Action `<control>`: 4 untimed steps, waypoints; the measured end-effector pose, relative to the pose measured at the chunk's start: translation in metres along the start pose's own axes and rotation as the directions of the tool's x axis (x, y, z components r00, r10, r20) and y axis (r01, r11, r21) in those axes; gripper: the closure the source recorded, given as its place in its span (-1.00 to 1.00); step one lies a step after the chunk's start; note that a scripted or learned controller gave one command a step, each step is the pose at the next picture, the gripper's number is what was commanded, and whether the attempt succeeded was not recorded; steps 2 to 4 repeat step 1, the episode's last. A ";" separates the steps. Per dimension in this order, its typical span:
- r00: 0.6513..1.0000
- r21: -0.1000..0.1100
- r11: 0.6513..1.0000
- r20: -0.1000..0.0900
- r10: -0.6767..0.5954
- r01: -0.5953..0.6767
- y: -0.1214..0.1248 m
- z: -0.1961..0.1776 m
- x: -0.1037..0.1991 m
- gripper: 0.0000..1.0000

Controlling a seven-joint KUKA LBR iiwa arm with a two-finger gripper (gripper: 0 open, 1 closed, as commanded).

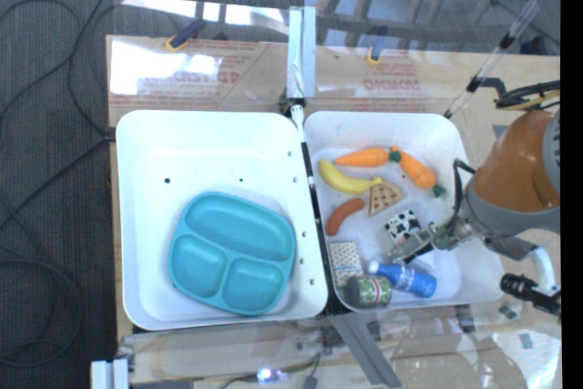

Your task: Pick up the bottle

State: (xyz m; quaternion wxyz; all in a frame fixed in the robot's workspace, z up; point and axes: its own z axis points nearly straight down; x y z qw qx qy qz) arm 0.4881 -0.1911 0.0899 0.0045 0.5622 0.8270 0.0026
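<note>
The blue bottle [407, 279] lies on its side near the front edge of the right bin [455, 134], its white cap pointing left. A green can [367, 291] lies against it on the left. My gripper [418, 243] reaches in from the right and hangs just above and behind the bottle, close to a black-and-white patterned item [402, 224]. Nothing shows between it and the bottle that tells of a hold.
The right bin also holds two carrots [363, 158] [417, 168], a banana [345, 179], a sausage [344, 215], a waffle-like wedge [385, 196] and a small patterned box [343, 258]. In the left bin [146, 150] sits a teal divided plate [233, 252].
</note>
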 end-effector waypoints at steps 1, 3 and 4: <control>0.997 -0.001 0.997 0.011 -0.073 0.073 0.010 0.000 0.025 -1.00; 0.997 -0.001 0.997 0.011 -0.073 0.073 0.010 0.000 0.025 -1.00; 0.997 -0.001 0.997 0.011 -0.073 0.073 0.010 0.000 0.025 -1.00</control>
